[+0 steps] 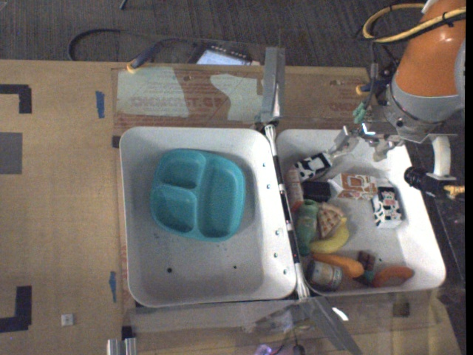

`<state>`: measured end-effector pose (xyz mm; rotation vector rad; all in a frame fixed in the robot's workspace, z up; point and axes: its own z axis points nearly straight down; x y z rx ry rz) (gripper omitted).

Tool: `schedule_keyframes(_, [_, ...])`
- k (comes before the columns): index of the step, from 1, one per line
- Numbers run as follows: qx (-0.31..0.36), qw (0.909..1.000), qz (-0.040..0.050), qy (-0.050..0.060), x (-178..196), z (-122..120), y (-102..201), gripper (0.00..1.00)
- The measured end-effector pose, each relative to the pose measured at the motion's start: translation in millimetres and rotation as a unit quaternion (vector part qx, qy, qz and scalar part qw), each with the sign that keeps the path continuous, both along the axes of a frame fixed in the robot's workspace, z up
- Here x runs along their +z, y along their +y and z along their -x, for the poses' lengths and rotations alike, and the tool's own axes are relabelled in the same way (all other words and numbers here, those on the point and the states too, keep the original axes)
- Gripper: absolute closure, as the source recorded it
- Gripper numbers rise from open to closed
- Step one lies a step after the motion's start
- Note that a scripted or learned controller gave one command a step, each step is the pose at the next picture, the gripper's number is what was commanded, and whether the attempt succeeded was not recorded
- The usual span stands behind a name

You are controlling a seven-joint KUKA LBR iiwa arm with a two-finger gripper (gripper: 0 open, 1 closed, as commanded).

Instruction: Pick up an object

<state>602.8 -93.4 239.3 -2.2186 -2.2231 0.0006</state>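
In the camera view, the arm (436,50) comes in from the right and stays over the back edge of the right bin (425,231); its gripper (363,140) hangs above the bin's far part, near a small black-and-white carton (314,166); nothing is between the fingers, and I cannot tell if they are released or clenched, because they are small and a little blurred.

The step in hand seems to be the approach, before any grasp; no object is lifted yet; which object the program chooses, I cannot say.

The things to pick lie all in the right bin, crowded along its left and front sides: the carton at the back, a black box (317,191) just below it, a yellow banana (330,239) near the middle, an orange carrot (342,262) and a small jar (324,275) toward the front; a second black-and-white carton (387,205) lies apart, more to the right; a flat printed card (358,186) is between them.

The next move, in my judgement, calls for going down over one separate object, since the crowded ones touch each other and may slip.

The left bin (140,272) holds a teal divided plate (198,194).
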Motion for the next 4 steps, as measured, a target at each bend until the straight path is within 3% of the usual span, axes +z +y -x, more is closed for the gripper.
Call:
schedule_keyframes(1, [-0.027,0.9996,0.0003,-0.004,-113.7,6.8,-11.3,0.00])
schedule_keyframes(2, [-0.021,0.9994,0.0000,-0.028,-130.4,40.4,-22.7,0.00])
schedule_keyframes(3, [-0.022,0.9993,-0.0002,-0.031,-119.7,38.6,-23.4,1.00])
schedule_keyframes(4, [-0.171,0.9853,0.0005,-0.001,18.7,-16.0,14.5,1.00])
